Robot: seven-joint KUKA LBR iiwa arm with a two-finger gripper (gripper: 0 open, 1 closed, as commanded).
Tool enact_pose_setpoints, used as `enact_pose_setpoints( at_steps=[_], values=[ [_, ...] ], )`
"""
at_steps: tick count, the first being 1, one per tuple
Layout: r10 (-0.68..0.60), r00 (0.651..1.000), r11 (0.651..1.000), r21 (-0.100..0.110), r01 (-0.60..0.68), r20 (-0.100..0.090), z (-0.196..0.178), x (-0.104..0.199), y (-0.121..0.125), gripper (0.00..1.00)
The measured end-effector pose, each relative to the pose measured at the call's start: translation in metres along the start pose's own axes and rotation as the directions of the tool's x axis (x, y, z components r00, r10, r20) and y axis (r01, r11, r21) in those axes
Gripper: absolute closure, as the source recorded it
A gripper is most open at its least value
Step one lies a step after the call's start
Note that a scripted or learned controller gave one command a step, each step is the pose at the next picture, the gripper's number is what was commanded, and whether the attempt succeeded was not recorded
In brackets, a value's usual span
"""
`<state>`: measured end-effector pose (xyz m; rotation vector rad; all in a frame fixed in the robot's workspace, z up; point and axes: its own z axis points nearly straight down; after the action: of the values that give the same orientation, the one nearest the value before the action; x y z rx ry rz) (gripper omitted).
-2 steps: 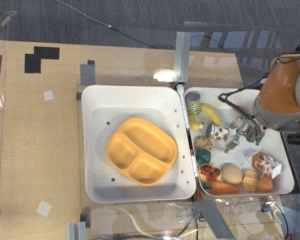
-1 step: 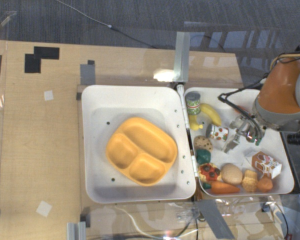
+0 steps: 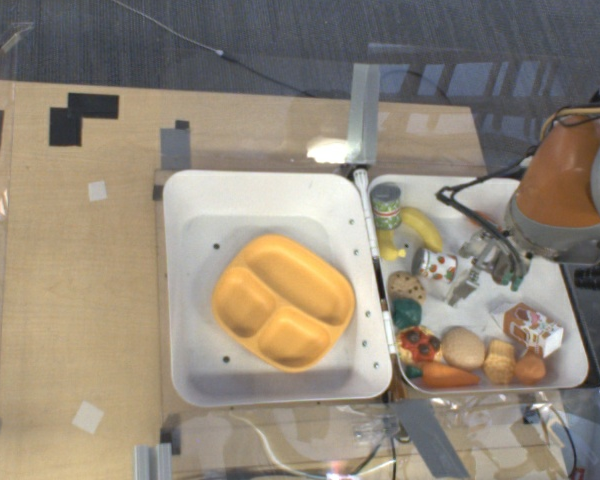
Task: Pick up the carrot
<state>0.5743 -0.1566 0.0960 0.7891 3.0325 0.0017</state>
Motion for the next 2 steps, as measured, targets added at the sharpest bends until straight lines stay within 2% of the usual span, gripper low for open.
enact_pose_setpoints(
  at_steps=[1,2],
  values=[
    [0.000,1.000,1.000,0.000,0.000,0.000,0.000,0.000,0.000,0.00],
    [-0.005,1.000,1.000,-0.003,0.005,0.009,-0.013,-0.002,0.002,1.00]
  ],
)
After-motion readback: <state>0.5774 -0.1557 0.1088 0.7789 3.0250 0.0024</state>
